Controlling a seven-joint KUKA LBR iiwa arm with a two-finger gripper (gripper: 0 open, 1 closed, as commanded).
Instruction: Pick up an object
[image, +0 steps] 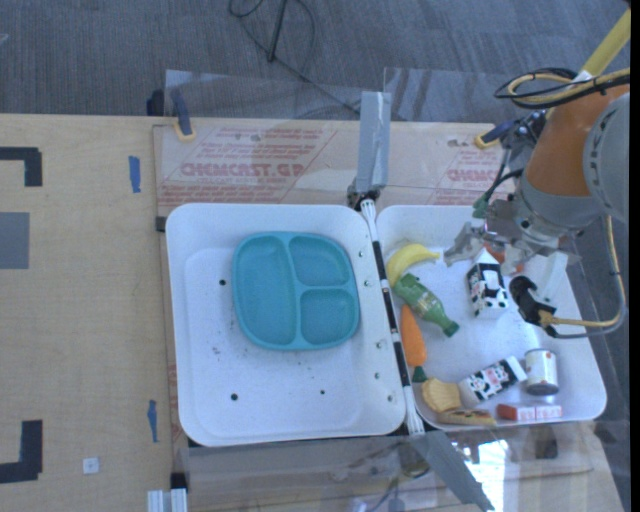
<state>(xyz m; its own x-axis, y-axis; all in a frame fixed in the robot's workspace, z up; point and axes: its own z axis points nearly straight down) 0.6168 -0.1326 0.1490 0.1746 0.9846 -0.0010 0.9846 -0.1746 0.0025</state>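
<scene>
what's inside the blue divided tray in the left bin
Nothing shows in the blue divided tray: its three compartments look bare. It lies flat in the left bin, and whatever is under it is covered.

Red printing reading "CHEMCAST GP" runs across the clear protective sheet (262, 160) lying just behind the left bin (200, 330). The same red lettering starts again on the sheet behind the right bin (590, 390), partly cut off by the robot arm (570, 170). Other labels are too small to read.
</scene>
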